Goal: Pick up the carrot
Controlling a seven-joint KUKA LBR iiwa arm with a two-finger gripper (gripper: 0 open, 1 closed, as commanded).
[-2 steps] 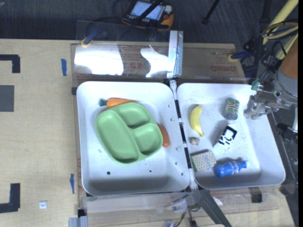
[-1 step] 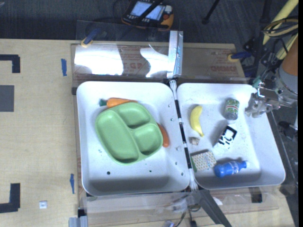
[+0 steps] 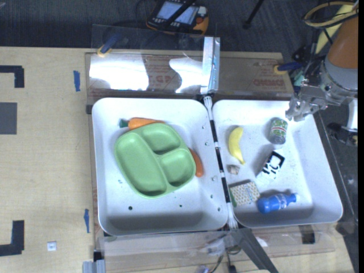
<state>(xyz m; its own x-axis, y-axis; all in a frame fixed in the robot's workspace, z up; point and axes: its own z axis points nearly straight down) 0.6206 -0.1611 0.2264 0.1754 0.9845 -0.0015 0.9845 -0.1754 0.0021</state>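
The carrot [image 3: 145, 121], orange with a green top at its left end, lies in the left bin [image 3: 108, 169] along the far edge of a green divided plate [image 3: 154, 159], which hides part of it. My gripper [image 3: 297, 110] hangs over the far right corner of the right bin [image 3: 324, 203], just right of a small green can [image 3: 278, 129] and far from the carrot.
An orange piece [image 3: 197, 164] peeks out at the plate's right edge. The right bin holds a banana [image 3: 235, 144], a black-and-white item [image 3: 273, 164], a patterned block [image 3: 245, 193] and a blue bottle [image 3: 275, 202]. A clear upright panel [image 3: 211, 64] stands behind the bins.
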